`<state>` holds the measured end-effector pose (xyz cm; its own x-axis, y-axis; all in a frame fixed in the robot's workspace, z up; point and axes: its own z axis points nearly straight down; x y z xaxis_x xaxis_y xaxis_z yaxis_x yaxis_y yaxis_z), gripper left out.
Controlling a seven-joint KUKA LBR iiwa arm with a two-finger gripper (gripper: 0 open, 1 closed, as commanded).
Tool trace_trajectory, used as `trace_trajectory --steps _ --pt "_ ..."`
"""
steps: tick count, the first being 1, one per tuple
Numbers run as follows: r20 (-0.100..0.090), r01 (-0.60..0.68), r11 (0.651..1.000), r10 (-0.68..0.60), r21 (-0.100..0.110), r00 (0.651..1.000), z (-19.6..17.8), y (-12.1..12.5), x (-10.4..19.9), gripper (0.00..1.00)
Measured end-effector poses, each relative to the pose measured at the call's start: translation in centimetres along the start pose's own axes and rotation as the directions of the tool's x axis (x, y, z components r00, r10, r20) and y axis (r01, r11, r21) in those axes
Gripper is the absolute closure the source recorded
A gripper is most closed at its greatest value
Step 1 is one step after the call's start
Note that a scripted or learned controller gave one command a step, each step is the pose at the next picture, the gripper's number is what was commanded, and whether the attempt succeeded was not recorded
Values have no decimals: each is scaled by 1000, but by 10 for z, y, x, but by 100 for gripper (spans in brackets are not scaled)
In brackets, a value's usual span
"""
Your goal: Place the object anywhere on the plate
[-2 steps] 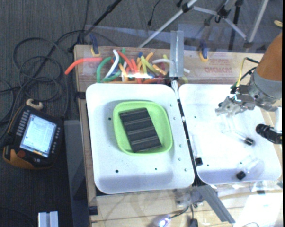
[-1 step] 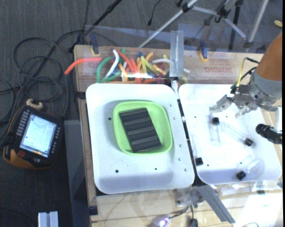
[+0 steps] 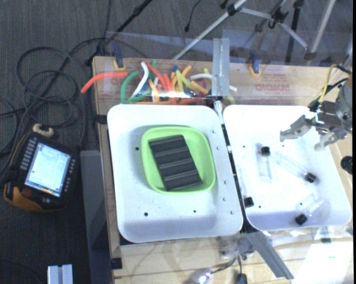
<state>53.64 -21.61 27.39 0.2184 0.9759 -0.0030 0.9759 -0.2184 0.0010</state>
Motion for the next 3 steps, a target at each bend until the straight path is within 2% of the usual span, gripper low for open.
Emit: trace_trajectory --steps 1,2,3 --pt "1 -85 996 85 -2 996 -111 -51 -9 0" --pt "0 -185 983 185 -2 983 -161 -51 -9 0" --pt "0 -289 957 289 0 957 -160 -48 -11 0"
